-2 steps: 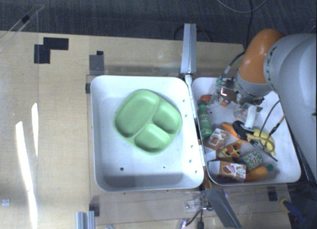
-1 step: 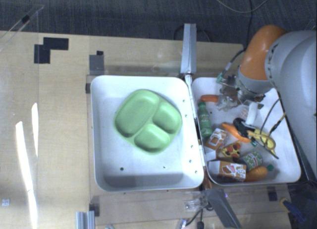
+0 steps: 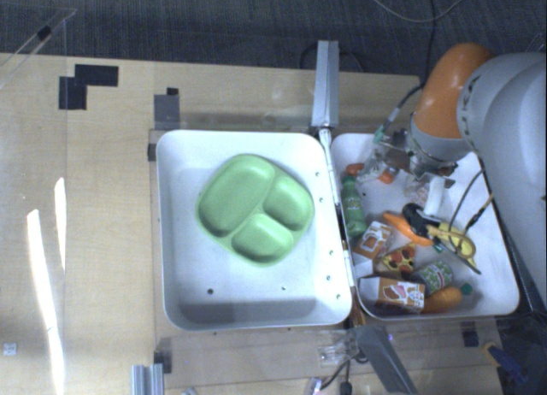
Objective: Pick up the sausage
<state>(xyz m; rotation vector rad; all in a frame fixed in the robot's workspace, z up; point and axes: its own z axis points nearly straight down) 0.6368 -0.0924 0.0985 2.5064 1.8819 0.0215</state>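
Observation:
The right bin (image 3: 500, 286) holds a pile of toy food. An orange-brown, rounded, sausage-like piece (image 3: 445, 300) lies at the bin's near edge, next to a small carton (image 3: 402, 293). My gripper (image 3: 395, 161) hangs over the far end of the same bin, well away from that piece. Wrist hardware and cables hide its tips. A small orange-red bit (image 3: 386, 176) lies just beneath it; I cannot tell whether the gripper touches it.
A green divided plate (image 3: 256, 207) lies in the left bin (image 3: 184, 295). The right bin also holds a green bottle (image 3: 350, 197), a carrot (image 3: 407, 226), a banana (image 3: 459, 240), a green can (image 3: 437, 275) and another carton (image 3: 374, 238). A metal divider (image 3: 326, 85) separates the bins.

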